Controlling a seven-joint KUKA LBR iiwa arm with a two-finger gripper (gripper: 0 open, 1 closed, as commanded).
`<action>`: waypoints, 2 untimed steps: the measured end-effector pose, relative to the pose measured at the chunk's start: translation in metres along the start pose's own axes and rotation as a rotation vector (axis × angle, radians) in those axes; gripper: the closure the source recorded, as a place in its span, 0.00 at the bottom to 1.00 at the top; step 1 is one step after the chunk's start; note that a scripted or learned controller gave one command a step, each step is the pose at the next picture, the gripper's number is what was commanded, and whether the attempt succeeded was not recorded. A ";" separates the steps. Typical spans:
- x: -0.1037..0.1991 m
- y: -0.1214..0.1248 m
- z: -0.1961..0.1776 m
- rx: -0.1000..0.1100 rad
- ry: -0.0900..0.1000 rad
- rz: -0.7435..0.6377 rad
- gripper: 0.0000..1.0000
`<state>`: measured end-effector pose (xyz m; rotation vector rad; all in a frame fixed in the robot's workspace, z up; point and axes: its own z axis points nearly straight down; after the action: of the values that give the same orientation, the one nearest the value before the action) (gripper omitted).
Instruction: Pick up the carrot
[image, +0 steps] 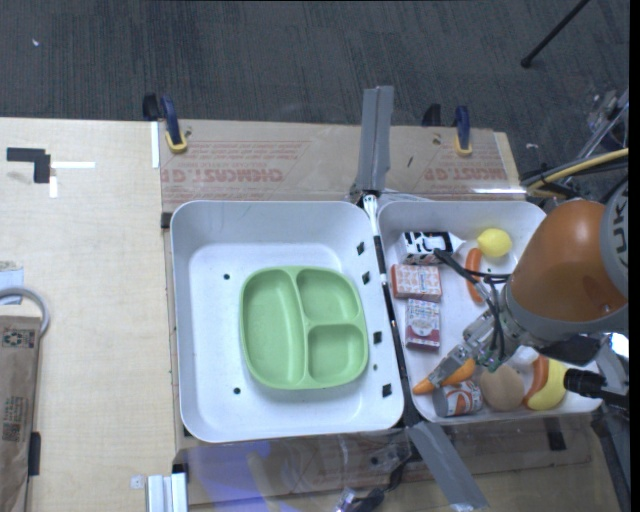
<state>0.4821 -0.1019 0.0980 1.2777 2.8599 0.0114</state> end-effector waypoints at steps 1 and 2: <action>0.039 0.032 -0.093 0.010 0.005 -0.054 0.00; 0.001 0.004 -0.002 -0.004 -0.012 -0.168 0.00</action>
<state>0.4845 -0.0987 0.1001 1.0288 2.9450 0.0087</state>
